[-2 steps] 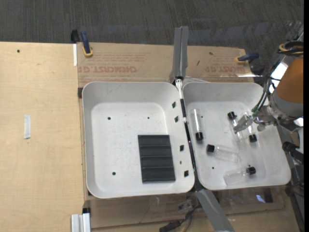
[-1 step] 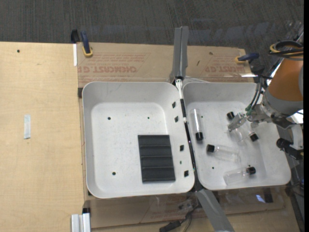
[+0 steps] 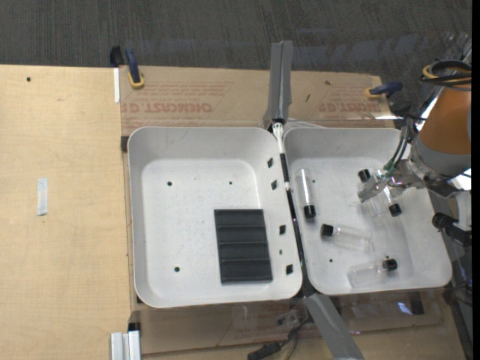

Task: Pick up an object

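Grey arm's two-finger pincer (image 3: 373,191) is lowered into right white bin (image 3: 420,280), among clear plastic vials with black caps. Finger state cannot be told. Nearest vial (image 3: 381,205) lies just beneath. Approach step judged; secure grasp needed next.

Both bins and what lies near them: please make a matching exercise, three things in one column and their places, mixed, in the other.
Things:
1. black ridged block
2. clear tube with black cap
3. blue clamp

Places:
A. in the right bin, beside the divider
B. on the cardboard behind the left bin
C. on the left bin's floor

Pairs: 1-C, 2-A, 3-B
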